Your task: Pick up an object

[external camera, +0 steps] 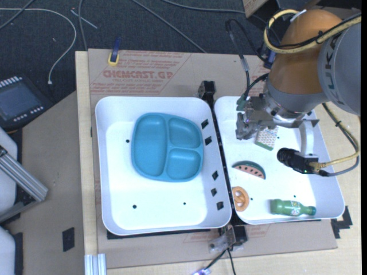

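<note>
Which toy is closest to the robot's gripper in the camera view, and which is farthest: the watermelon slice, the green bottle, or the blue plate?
Measured from the gripper in the right bin:
1. Watermelon slice, just below the gripper in the same bin.
2. Green bottle, at the right bin's bottom edge.
3. Blue plate, over in the left bin; its centre lies farthest, though not by much.

bench bears two white bins side by side.

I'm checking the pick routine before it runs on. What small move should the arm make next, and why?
Probably a short descent. The gripper hangs at the right bin's upper part, beside a small green-and-white speckled object, with nothing visibly held. The watermelon slice, pretzel and green bottle lie farther off.
</note>
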{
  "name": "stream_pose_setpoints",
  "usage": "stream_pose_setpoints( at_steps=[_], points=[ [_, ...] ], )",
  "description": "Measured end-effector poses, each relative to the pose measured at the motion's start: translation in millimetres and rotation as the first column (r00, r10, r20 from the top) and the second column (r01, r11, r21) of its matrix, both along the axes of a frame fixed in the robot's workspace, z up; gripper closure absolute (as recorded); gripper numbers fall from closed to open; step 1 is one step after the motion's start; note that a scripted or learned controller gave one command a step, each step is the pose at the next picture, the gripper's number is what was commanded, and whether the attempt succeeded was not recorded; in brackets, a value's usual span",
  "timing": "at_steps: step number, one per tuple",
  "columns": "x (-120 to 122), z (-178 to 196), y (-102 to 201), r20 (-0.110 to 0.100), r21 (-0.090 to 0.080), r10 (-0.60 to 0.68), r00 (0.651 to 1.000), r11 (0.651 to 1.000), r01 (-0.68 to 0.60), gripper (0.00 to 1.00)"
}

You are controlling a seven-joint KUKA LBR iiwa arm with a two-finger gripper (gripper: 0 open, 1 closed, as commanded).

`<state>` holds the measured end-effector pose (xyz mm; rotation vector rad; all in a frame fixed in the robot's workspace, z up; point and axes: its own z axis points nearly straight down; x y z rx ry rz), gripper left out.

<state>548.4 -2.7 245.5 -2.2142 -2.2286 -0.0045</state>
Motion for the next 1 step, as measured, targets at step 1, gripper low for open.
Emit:
stream_pose_setpoints(
  at_steps=[1],
  points=[
    [16.8,1.7,46.5,0.0,0.0,-0.001,1.0,1.0,0.001,1.0]
  ],
)
